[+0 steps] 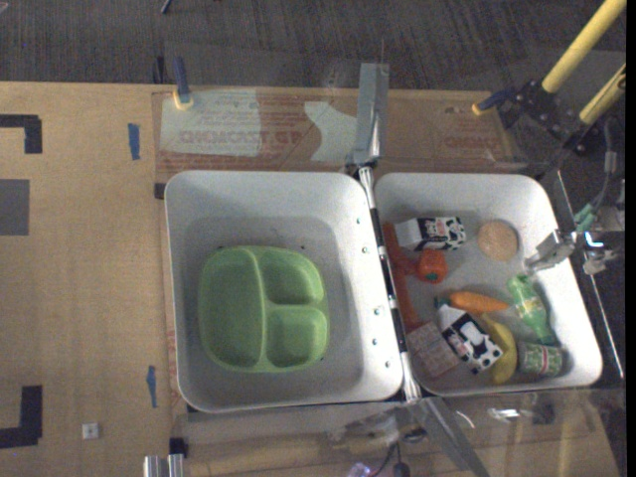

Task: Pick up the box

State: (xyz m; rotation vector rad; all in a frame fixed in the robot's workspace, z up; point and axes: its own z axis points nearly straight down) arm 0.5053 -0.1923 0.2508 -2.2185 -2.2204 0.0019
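Beside the bin wall [376,266], box [429,233]

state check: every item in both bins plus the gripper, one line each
Green tray: flat, left bin.
Upper box: on its side, right bin.
Lower box: lying tilted, against the banana.
Carrot: lying flat.
Can: on its side.
Gripper: at right bin's edge, holding nothing.
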